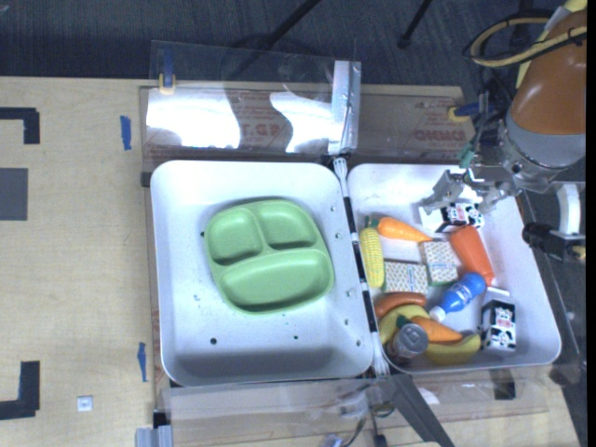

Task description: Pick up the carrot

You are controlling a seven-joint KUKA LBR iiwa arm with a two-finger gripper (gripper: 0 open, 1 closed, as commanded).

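My tool (pixel 458 192) hangs over the far part of the right bin (pixel 540 291), its fingers apart and holding nothing. The carrot (pixel 403 230) lies just beside it toward the bin's middle, next to a corn cob (pixel 372 257). The left bin (pixel 177 250) holds a green divided plate (pixel 268 253).

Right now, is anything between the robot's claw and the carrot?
No. The camera view shows bare white bin floor between the gripper and the carrot.
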